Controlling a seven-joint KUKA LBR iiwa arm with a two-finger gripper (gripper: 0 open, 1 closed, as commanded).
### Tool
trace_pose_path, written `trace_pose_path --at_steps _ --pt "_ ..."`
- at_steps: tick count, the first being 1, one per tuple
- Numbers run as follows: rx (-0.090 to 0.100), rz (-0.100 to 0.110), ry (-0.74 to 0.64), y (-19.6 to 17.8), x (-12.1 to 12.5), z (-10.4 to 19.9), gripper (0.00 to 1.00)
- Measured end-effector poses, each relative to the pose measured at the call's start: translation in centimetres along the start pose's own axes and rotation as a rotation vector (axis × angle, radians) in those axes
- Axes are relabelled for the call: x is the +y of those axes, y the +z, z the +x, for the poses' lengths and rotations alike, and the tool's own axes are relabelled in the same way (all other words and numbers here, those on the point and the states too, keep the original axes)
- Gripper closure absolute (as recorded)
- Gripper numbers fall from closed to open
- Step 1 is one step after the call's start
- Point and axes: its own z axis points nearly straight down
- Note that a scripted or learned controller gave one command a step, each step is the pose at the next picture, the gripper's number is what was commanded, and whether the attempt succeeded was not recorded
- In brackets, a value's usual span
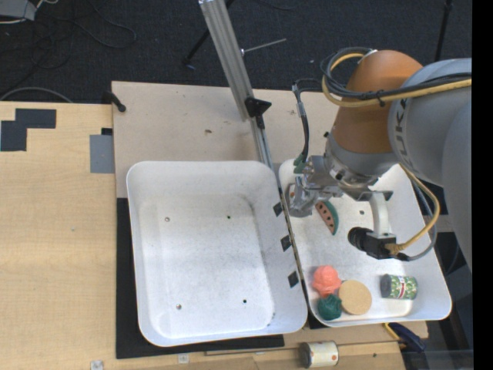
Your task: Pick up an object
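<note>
Where 2 white bins (146, 206) sit, tan bench (54, 230) meets dark floor (115, 29).

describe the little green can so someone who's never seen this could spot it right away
Start at the right white bin, the one the arm reaches over. Follow its near edge toward the right corner, where a cluster of small items sits. The green can lies on its side at the right end of that row, apart from the tan round disc to its left, and is the only cylinder with a printed label.
</note>
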Motion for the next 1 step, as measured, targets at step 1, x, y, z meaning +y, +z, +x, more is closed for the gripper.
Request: trace_pose_path --at_steps 1 --pt "0.001 -0.001 -0.002 0.48 1.61 5.31 1.0"
